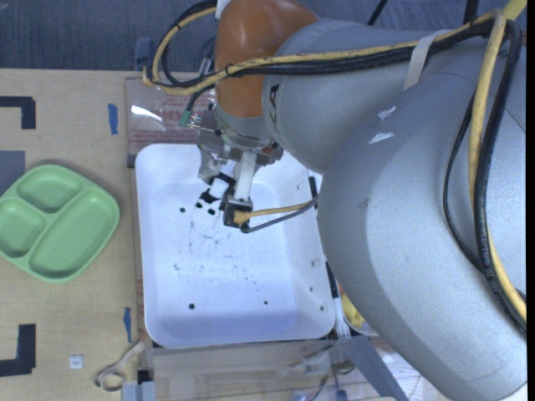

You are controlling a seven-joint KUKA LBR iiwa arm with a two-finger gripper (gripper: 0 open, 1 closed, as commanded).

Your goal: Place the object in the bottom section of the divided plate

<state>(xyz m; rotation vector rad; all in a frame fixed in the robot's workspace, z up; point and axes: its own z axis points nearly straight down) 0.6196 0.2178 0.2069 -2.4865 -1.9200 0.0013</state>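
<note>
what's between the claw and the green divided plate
The white bin's left wall stands between them: the claw hangs inside the bin, and the green divided plate rests outside on the wooden bench. Nothing else visible lies on that path.

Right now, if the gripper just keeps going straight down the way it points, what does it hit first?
Most likely the bare white floor of the bin. The gripper points down over the bin's upper middle, and I see only dark specks beneath it. Height above the floor is hard to judge from this view.
</note>
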